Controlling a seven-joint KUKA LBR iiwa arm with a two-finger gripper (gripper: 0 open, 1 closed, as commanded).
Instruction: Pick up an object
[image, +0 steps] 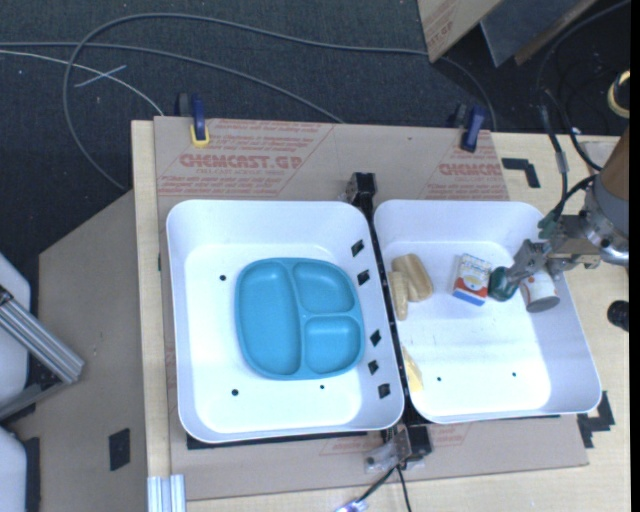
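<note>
Hand (512, 281) grip unclear, small carton (470, 279) just beside, bread roll (410, 281) farther left, blue tray (299, 318) apart.

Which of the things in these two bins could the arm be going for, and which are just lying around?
Job in hand:
- gripper, low in the right bin
- small carton beside it
- tan bread-like item
- small yellow piece

Lying about:
- blue divided plate in the left bin
- blue clamps on the board
- cables on the floor
</note>
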